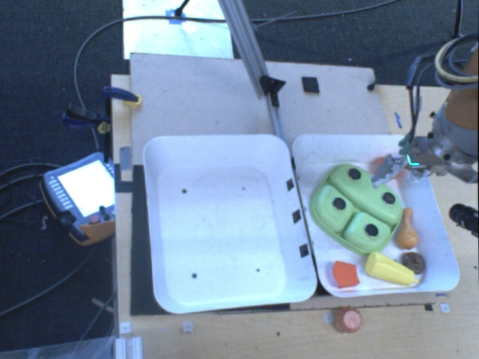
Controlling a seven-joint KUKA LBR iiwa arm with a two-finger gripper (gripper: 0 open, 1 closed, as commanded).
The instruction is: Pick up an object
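Observation:
The right bin (441,223) holds a green moulded tray (356,206) with dark round holes, lying tilted. Beside it lie an orange pear-shaped piece (407,230), a yellow wedge (389,268), a small brown ring (412,262) and a red-orange block (345,274). My gripper (387,171) reaches in from the right and hovers at the far right corner of the green tray, low over its upper edge. A small reddish thing (379,161) shows just behind the gripper, partly hidden by it.
The left bin (161,200) stands beside the right one. A slanted metal pole (247,40) crosses the back board. A teach pendant (81,195) lies off the bench at left. A small orange disc (347,319) sits on the bench's front edge.

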